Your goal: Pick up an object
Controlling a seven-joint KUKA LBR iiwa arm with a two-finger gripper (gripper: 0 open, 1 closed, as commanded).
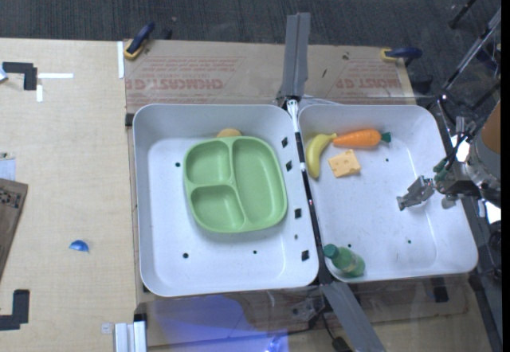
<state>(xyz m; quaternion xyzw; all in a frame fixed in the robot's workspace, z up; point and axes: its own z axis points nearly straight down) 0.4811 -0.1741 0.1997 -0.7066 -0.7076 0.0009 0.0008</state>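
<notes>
- Currently the hand [416, 196] sits low over the right bin [374, 255], toward that bin's 3 o'clock side, reaching in from the right; nothing sits between its fingers.
- Whether the fingers are spread or closed: cannot tell, the metal parts blur together at this size.
- Candidate things to pick all lie in the right bin: banana [317, 153], carrot [358, 138] and cheese wedge [344, 164] cluster at its 11 o'clock corner, banana just beside the dividing wall, cheese just below the carrot and just beside the banana.
- A green bottle [344, 260] lies at the bin's 7 o'clock corner, tucked against the wall, so likely awkward to get fingers around.
- Hand is well apart from every one of these; bare bin floor under it. Judged: approach stage, nothing grasped yet.
- Left bin [159, 207] carries a green divided plate [236, 184], tilted a bit, with a small yellow-orange thing [229, 134] peeking from behind its 12 o'clock rim; too hidden to identify.
- The cluster is tight, probably scattered at random; a grasp there risks nudging neighbours. Carrot looks the most open to a grasp.
- Worktop [64, 183] at 9 o'clock holds a small blue bit [78, 246], off-task.
</notes>
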